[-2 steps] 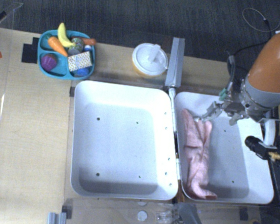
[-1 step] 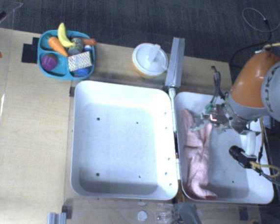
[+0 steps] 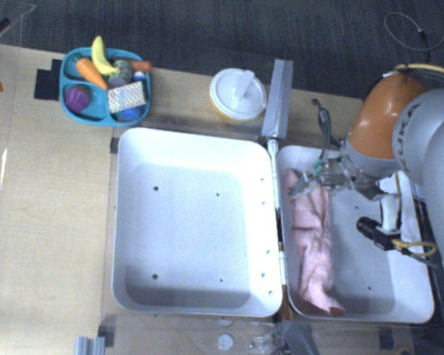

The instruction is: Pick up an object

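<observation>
Where claw point(image 3: 312, 183) meets pink cloth point(image 3: 313, 244), right bin point(image 3: 367, 296)

— What was the pink thing point(image 3: 311, 248) made of?
— Cloth, soft and crumpled, matt all over.
— And the bins?
— The left bin point(image 3: 194, 225) looked like smooth white plastic, faintly glossy. The bench point(image 3: 38, 218) was pale wood, smooth and matt.
— The arm point(image 3: 436, 146)?
— Smooth grey shell, its orange band point(image 3: 384, 118) shiny.

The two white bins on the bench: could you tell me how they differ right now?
The right bin holds a pink cloth lying lengthwise along its left side, and the gripper sits over that cloth's top end; the left bin shows only bare floor. The arm overhangs the right bin, not the left. Both are shallow, white and side by side.
</observation>
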You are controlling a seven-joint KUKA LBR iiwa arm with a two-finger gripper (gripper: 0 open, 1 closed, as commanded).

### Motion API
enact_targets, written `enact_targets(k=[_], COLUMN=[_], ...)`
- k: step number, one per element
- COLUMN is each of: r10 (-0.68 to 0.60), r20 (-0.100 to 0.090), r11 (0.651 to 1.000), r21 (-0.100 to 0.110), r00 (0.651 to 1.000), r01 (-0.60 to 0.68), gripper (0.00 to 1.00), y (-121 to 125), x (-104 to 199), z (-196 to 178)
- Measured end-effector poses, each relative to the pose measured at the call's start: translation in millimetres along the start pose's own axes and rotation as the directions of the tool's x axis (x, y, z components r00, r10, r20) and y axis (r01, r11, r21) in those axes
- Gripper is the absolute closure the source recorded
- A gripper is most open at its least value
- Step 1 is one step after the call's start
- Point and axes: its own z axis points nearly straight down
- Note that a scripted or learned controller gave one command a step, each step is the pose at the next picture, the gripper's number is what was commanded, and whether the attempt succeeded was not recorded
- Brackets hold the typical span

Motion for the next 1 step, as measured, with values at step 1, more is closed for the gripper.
enact_targets(k=[1], r10=[-0.002], r20=[0.0], r11=[1.0], r21=[-0.006], r00=[1.0], r01=[0.002], gripper=[1.0], y=[3.2], x=[0.6], z=[-10.3])
